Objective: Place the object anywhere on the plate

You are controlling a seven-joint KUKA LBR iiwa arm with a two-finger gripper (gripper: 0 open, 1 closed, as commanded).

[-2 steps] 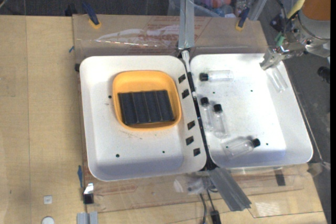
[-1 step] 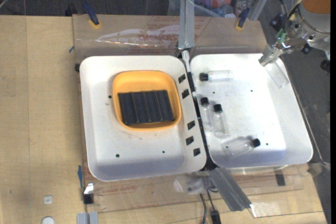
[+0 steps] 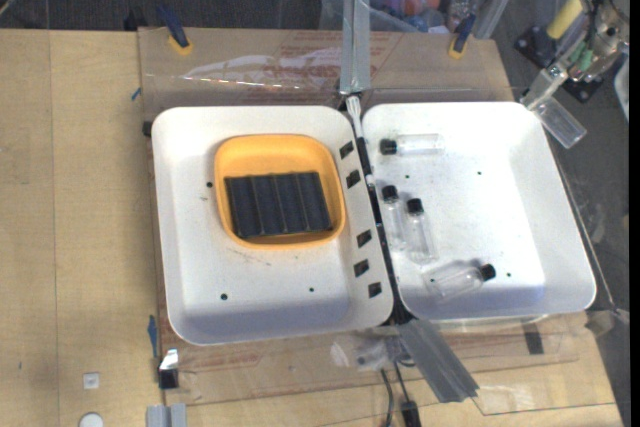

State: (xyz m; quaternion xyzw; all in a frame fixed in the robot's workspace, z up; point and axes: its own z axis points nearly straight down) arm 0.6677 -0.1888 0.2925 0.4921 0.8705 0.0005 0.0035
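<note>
While the claw (image 3: 557, 110) hangs outside the right bin's (image 3: 565, 245) far corner, spread or pressed together I cannot tell, the pick looks not yet begun. The nearest vial (image 3: 412, 145) lies inward past that rim with open floor around it. The plate (image 3: 275, 144) sits farther beyond, so the carry must clear the bins' adjoining walls.

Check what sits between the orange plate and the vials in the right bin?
In the camera view, the raised divider where the two bins meet, with black tabs along it, lies between the orange plate and the clear vials.
</note>
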